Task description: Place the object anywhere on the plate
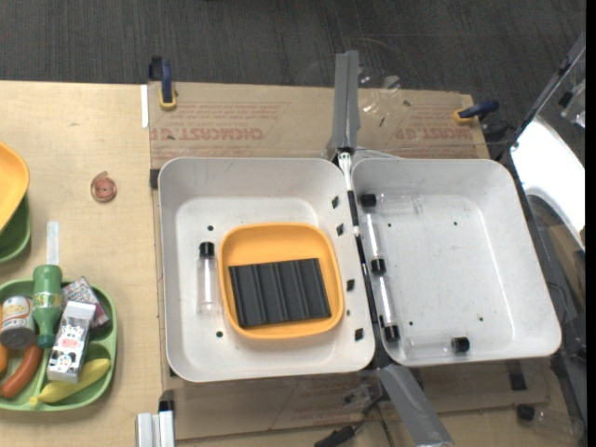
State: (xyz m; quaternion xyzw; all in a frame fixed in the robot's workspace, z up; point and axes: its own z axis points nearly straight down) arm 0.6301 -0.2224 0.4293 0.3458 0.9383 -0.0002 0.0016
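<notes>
An orange, rounded-square plate [279,235] sits in the middle of the left white bin [177,343]. A black ribbed rectangular object [279,292] lies flat on the plate, covering most of its floor and lying inside its rim. Just left of the plate, a clear tube with a black cap [206,276] lies on the bin floor, close to the plate's edge.
The right white bin [447,268] holds small black clips along its left wall and one near its front edge [460,345]. On the wooden bench to the left stand a green tray of toy food [56,343] and an orange bowl [9,189]. Cardboard lies under the bins.
</notes>
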